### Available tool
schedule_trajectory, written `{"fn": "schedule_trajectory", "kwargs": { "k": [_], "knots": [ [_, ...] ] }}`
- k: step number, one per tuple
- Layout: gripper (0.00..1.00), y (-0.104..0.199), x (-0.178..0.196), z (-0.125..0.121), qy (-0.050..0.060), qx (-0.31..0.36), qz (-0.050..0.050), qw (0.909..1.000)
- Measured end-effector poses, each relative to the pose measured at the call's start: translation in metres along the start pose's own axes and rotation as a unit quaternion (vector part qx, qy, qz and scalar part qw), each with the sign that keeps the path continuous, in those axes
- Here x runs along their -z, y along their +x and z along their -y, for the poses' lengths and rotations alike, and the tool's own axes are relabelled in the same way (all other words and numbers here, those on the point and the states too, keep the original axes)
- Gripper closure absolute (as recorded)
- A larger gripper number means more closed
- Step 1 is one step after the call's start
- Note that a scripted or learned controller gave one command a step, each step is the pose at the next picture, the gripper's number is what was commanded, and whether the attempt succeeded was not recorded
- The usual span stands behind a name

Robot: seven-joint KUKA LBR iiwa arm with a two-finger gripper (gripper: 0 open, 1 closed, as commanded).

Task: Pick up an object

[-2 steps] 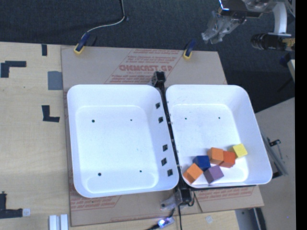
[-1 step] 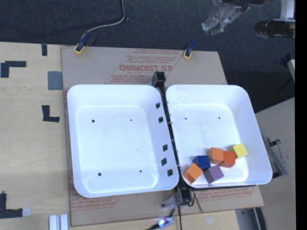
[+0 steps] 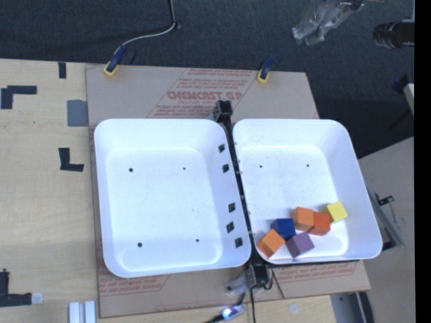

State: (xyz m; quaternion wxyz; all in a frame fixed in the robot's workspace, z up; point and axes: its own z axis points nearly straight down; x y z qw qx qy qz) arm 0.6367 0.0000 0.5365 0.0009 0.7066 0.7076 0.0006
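Huddling in the near corner of the right bin (image 3: 350,153) are small matte blocks with crisp edges: an orange cube (image 3: 271,242), a blue cube (image 3: 284,227), a purple cube (image 3: 300,244), another orange block (image 3: 304,217), a red-orange cube (image 3: 321,223) and a yellow cube (image 3: 336,212). Both bins are smooth white plastic with rounded corners; the left bin (image 3: 108,180) adjoins. The gripper (image 3: 320,20) appears blurred far above the bench, its state unreadable.
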Motion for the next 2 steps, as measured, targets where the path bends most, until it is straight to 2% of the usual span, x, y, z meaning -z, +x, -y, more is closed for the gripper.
{"fn": "schedule_trajectory", "kwargs": {
  "k": [2],
  "knots": [
    [1.0,-0.013,-0.001,0.071,0.002,-0.001,0.0,1.0]
  ]
}}
